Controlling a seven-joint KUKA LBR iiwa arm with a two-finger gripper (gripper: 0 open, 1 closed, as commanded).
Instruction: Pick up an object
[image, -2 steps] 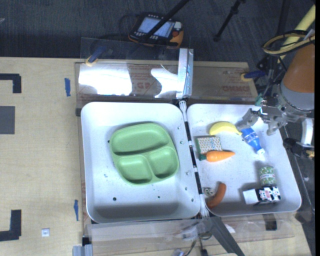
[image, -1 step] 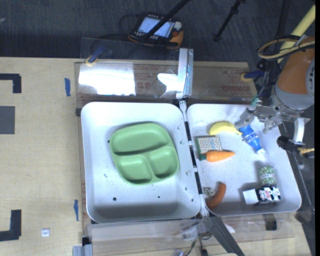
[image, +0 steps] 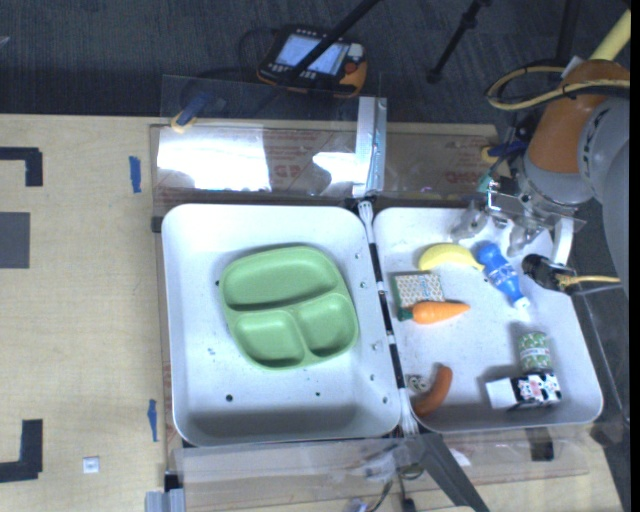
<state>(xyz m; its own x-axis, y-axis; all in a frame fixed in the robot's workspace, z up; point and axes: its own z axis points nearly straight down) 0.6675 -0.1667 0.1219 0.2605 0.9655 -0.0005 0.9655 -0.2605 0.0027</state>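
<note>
The blue bottle lies on its side in the far right part of the right bin, its white-capped end toward the far left and its body slanting toward the near right. The gripper stands directly over the bottle's far end, with the pale fingers reaching down at the bottle's top. Whether the jaws are open, closed or clasped on the bottle cannot be told from this angle; nothing is plainly seen between them.

Just left of the bottle lies a yellow banana, close to it. Nearer the camera, an orange carrot lies pointing right, its leafy end touching a small patterned square packet to its left. On the right side of the bin stands a small green-patterned cylinder. Near it, toward the near edge, rests a black-and-white box. A brown sausage curves along the near left corner, against the bin's wall.

The left bin holds a green divided tray, with one long compartment on its far side and two smaller ones on its near side.

The arm, with its orange band, enters from the far right, yellow cable looped beside it. Beyond the bins, a handheld controller with a lit screen lies on the dark floor. The wooden bench extends to the left, marked with black and blue tape.
</note>
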